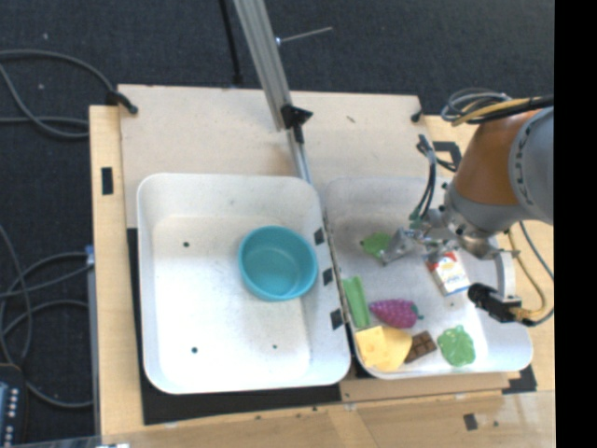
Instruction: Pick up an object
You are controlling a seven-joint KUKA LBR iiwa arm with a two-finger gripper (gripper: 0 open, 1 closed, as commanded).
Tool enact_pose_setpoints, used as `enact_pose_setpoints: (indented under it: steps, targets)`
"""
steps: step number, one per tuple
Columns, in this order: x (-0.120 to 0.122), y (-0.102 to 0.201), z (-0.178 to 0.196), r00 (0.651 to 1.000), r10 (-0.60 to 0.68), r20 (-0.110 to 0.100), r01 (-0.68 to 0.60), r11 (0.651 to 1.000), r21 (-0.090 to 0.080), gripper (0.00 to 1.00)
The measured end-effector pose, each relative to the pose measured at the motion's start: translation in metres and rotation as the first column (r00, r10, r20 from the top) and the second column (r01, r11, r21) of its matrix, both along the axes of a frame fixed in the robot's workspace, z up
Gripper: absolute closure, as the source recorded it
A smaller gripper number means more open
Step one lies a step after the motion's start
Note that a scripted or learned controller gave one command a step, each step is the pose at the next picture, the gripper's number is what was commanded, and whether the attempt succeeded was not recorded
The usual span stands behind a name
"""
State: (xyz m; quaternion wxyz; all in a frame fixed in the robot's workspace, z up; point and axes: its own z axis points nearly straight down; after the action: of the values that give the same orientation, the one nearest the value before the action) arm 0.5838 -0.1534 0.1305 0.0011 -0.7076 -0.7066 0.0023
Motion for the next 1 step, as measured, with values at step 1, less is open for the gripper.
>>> enact_pose_setpoints:
  steps: [1]
  targets:
    - [-0.0006,-0.0019,-0.0314,1.0,-0.001,0.002,0.001,1.0,-0.001,0.0]
